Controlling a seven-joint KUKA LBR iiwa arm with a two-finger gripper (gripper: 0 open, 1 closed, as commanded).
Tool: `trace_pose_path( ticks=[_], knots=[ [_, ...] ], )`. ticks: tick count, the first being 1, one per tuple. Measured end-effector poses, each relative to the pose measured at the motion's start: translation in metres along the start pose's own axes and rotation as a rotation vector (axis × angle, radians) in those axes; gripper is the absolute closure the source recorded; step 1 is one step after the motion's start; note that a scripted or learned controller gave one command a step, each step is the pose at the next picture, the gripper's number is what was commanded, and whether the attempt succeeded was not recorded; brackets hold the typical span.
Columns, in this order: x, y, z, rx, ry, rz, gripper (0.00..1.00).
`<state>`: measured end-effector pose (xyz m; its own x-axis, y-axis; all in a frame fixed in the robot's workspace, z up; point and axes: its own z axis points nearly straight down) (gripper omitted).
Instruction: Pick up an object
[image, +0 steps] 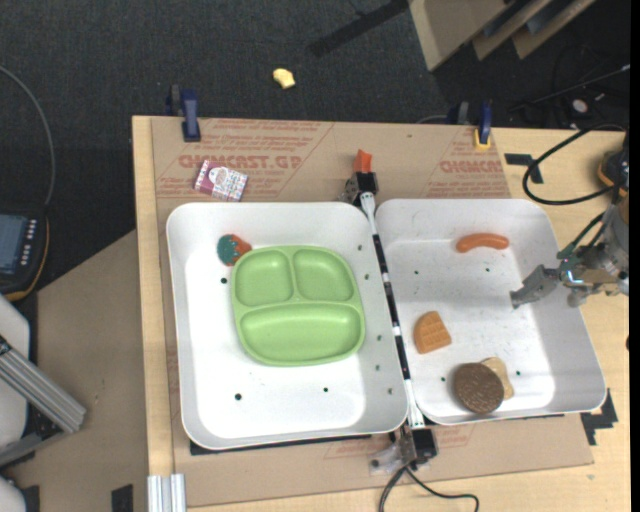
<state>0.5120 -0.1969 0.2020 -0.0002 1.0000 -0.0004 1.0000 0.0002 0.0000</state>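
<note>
Objects to pick sit in the right bin (560, 300), and here's the layout, biggest first. On the table (150, 300) the left bin (200, 400) carries a green divided plate (297, 305), with a small reddish-and-teal item (234, 248) tucked at its upper-left corner. The right bin has three candidates: a round brown disc (478, 388) near the front wall, overlapping a pale piece behind it; an orange wedge (432, 332) towards the centre divider; and a sausage-shaped orange piece (483, 242) near the back wall, long axis running left-right.

The gripper (535, 288) comes in over the right bin's right wall, hanging at mid-depth. Whether the jaws are spread or pressed together, I can't tell; nothing is visibly between them. From there, the sausage lies back and left, the wedge forward and left, the disc forward. The bare white floor between them looks like fair room to descend; I'd judge the disc, near the front wall, the tightest for clearance.
</note>
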Motion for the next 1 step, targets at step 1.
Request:
trace_pose_path(
  ticks=[1],
  knots=[
    [-0.0216,0.0571,0.1213,-0.001,0.013,-0.005,0.00]
  ],
)
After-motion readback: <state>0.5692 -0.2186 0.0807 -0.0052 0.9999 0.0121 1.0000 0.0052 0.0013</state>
